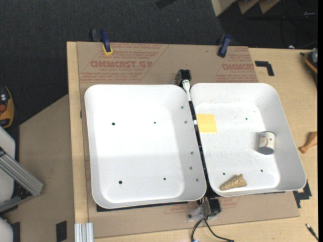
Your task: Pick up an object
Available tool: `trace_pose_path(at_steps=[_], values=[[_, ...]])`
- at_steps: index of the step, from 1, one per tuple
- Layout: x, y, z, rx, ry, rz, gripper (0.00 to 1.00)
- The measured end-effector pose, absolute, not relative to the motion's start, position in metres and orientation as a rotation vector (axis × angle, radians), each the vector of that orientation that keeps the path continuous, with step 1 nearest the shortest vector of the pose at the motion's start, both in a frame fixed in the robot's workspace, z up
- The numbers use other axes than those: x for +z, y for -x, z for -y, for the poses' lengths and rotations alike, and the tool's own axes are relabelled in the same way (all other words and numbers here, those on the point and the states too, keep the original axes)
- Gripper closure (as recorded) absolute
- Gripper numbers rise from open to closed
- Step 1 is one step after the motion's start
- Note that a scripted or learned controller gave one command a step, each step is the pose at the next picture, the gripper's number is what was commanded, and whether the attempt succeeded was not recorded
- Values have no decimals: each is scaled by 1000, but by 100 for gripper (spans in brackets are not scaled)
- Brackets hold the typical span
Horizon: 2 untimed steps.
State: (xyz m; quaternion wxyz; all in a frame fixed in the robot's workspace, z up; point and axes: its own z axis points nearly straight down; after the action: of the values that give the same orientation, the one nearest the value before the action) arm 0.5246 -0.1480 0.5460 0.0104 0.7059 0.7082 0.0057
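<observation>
A: Contents of the right bin (237, 102)?
B: A yellow square (207, 123) lies flat by the left wall. A small can (266, 141) sits near the right wall. A tan lump (233, 182), perhaps cone-shaped, lies at the near edge. All three are well apart.
A: Any writing?
B: Red "CHEMCAST GP" on the brown board (126, 63) behind the left bin (136, 145).

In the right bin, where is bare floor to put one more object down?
In the right bin, bare floor lies between the yellow square and the small can, and along the far wall. The near edge is tighter, around the tan lump.
</observation>
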Motion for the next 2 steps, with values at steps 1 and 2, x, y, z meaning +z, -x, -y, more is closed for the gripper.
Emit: trace_pose_path(at_steps=[1, 2], values=[[547, -525, 148, 4, -2214, -2217, 100], [464, -477, 84, -8, -2221, -2235, 100]])
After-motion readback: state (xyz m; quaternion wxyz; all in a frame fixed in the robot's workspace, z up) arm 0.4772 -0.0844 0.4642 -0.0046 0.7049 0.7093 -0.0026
